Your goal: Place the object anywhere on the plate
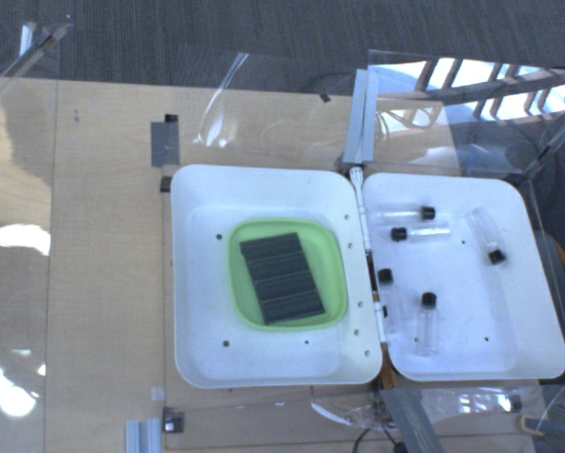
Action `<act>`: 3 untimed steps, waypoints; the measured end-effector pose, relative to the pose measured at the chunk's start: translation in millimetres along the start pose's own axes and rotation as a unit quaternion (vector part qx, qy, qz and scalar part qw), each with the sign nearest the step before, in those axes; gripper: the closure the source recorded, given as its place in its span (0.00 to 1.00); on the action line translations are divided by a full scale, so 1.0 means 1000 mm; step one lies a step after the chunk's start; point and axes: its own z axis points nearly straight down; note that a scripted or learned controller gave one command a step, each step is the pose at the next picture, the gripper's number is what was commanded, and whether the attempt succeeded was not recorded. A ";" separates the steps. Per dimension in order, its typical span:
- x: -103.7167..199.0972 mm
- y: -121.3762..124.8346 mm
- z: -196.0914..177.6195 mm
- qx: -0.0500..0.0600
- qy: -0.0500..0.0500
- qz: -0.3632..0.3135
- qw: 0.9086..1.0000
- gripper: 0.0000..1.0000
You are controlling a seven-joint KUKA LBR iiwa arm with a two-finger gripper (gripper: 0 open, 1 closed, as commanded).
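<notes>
Camera view, left to right: the left bin (197, 347) holds a green plate (334, 272) with a dark ribbed slab (280, 278) flat on it. That is probably the object, so placing looks done. The right bin (508, 328) holds capped vials (425, 321). I cannot tell the claw's state.

Bright, sharp; glare on plexiglass

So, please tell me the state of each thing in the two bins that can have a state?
Green square plate: in left white bin, flat, carrying the pad.
Dark grey ribbed pad: flat on the plate.
Clear plastic vials with black caps: capped, lying on their sides in right white bin.
</notes>
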 end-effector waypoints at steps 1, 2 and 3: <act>0.000 0.000 0.000 0.000 0.000 0.000 1.000 0.00; 0.000 0.000 0.000 0.000 0.000 0.000 1.000 0.00; 0.000 0.000 0.000 0.000 0.000 -0.001 1.000 0.00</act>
